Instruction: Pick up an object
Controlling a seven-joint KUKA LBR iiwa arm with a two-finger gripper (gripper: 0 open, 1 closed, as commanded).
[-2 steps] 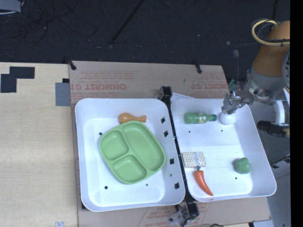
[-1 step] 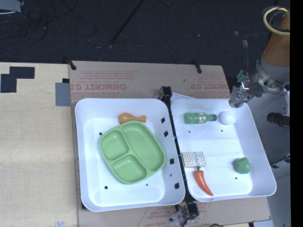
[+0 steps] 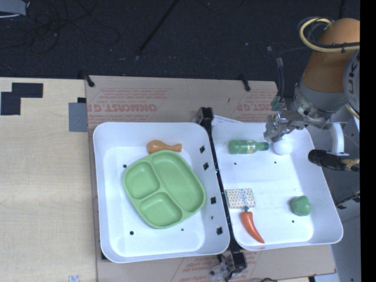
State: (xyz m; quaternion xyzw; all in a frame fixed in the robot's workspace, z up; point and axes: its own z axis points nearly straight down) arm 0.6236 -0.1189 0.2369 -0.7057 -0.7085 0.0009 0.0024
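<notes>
Where the gripper (image 3: 281, 135) meets a white object (image 3: 284, 146), its state cannot be told; cardboard (image 3: 147, 101) lettering unreadable.

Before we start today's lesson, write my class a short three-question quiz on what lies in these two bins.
1. True or false: the green plate with three sections lies in the right bin.
2. Which thing lies nearest the robot's hand?
A. the green bottle
B. the orange carrot
C. the green ball
3. Fill in: the orange drumstick lies in the ____ bin, touching the plate's far edge.

Key
1. False: it lies in the left bin.
2. A
3. left
</notes>
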